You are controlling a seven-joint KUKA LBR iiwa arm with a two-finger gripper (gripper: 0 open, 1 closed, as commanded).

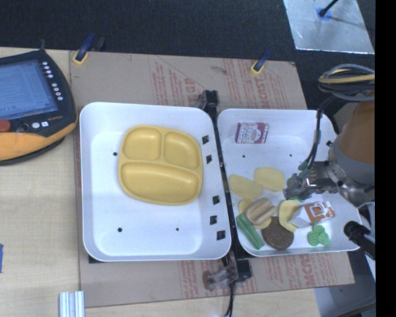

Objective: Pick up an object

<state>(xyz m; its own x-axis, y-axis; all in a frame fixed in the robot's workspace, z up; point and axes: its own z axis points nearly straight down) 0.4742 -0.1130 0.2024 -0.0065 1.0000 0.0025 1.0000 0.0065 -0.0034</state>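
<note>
Step in hand looks like the approach/descent. The grey arm with its orange band (pixel 360 144) reaches in from the right over the right-hand shallow white plastic bin (pixel 287 121), and the claw (pixel 302 187) sits low above that bin's cluttered lower half. The claw's state: cannot tell, the tips blur into dark metal and cable. Nothing is visibly lifted. Candidate objects all lie in the right bin: two flat pale-yellow chip-like slices (pixel 269 176) just left of the claw, a yellow curved banana-like piece (pixel 288 211) right below it, a small orange-and-white packet (pixel 319 211) beside that, a tan hotdog-bun toy (pixel 259 210), a dark brown round cookie (pixel 276 236), a green stick (pixel 249 230), a green leafy piece (pixel 319 236), and a pink-and-white carton (pixel 251 133) well apart near the top. The left white bin (pixel 96 177) holds a yellow three-compartment plastic plate (pixel 162 164). My guess is the target is the banana piece or the near slice. The next move calls for a clean drop onto a single item; the pile is tight, so neighbours could get nudged or pinched.
</note>
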